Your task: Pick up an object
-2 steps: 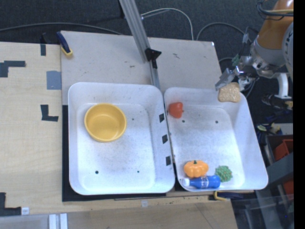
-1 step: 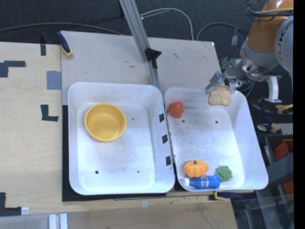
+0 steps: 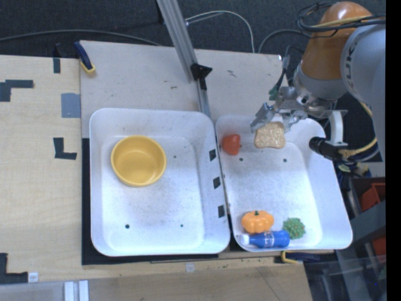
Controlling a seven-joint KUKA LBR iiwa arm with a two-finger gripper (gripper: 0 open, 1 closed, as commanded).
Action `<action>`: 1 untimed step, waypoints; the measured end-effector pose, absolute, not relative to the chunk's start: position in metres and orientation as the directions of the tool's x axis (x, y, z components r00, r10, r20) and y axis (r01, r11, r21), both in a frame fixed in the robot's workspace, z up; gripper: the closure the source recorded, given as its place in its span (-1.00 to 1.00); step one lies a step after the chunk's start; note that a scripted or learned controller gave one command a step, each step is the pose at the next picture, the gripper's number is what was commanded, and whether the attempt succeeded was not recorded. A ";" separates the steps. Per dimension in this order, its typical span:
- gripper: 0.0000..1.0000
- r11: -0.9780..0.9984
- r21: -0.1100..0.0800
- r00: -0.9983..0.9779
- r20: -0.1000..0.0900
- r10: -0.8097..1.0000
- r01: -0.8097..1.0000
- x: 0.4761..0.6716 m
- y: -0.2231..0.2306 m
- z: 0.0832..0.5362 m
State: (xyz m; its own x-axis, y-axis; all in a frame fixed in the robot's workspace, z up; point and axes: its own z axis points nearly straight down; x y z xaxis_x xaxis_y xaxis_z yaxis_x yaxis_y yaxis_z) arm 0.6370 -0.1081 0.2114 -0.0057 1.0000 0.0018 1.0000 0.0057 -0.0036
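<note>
A tan bread slice lies face up at the far end of the right bin. My gripper hangs just over its far edge, with the fingers spread apart on either side of the slice's top corners. A red tomato-like ball rests to the left of the slice, near the divide between the bins. At the near end of the right bin sit an orange pumpkin, a blue bottle and a green broccoli. A yellow bowl stands in the left bin.
A slanted metal pole rises behind the bins and meets the bench near their shared far corner. Black cables run along the right bin's right side. The grey and orange arm looms over the far right corner.
</note>
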 end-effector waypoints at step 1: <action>1.00 0.006 -0.002 -0.006 0.002 1.000 1.000 0.618 -0.059 0.223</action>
State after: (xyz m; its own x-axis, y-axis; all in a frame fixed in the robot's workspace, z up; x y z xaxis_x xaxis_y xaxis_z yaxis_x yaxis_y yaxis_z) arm 0.6176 -0.0590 0.2234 -0.0064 1.0000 0.0023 1.0000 0.0064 -0.0021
